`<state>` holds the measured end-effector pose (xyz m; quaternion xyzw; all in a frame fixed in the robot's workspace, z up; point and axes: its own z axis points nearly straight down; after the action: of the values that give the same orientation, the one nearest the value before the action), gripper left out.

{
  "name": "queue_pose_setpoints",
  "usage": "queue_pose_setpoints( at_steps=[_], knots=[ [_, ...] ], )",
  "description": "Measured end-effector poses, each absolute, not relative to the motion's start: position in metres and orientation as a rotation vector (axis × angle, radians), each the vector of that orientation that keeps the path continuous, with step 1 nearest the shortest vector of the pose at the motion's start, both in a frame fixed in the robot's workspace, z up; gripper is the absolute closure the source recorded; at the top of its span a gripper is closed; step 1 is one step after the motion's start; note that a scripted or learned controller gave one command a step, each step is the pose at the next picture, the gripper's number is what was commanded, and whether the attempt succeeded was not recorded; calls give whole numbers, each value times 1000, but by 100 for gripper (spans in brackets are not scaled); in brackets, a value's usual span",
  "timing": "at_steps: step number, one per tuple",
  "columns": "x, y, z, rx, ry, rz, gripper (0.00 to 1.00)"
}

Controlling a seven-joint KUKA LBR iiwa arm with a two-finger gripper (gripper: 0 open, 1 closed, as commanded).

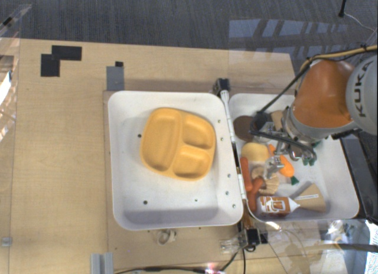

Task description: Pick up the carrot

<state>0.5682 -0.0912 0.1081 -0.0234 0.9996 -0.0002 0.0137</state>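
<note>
Gripper (276, 162) is hanging low over the right bin (345, 175), sitting right by the carrot (286, 169) in the food pile. Honestly can't tell what it's doing grip-wise from up here. Yellow divided plate (177, 143) is lying in the left bin (127, 166).

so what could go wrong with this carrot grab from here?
1. Clutter: the carrot lies against the left wall of the right bin, packed among a yellow round item, a ketchup bottle and other toys, so the gripper may well catch a neighbour instead.
2. Wall clearance: that spot beside the divider leaves little room on that side.
3. Offset: the gripper sits to the carrot's right, over other pieces, so a straight descent would likely miss.
</note>
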Motion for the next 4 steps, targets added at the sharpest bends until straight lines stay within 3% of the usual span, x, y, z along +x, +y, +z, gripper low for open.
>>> queue_pose_setpoints(
  at_steps=[1, 2, 3, 4],
  knots=[
    [517, -112, 91, -253, 3107, -6, 0],
    [521, -111, 104, -262, 3099, -8, 100],
    [516, -165, 90, -868, 3003, -10, 100],
    [591, -105, 89, -498, 3084, 2, 100]
  ],
)
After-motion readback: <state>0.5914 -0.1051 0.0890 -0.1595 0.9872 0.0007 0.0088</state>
